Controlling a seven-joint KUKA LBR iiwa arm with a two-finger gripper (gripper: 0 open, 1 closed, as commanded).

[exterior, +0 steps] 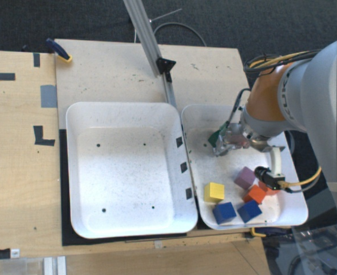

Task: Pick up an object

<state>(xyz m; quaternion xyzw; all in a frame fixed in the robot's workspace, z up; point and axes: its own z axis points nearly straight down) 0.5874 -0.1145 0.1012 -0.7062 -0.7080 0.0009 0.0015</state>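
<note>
My gripper is low over the upper middle of the right bin. A small dark green block shows right at its left side, partly hidden by the gripper body; whether it is gripped cannot be seen. Toward the near end of the same bin lie a yellow cube, a purple block, an orange block and two blue cubes. They sit well clear of the gripper, toward the front.
The left bin stands next to the right one. A slanted metal pole crosses the back of the bench down to the bins' shared edge. A black cable loop hangs from the arm beside the purple and orange blocks.
</note>
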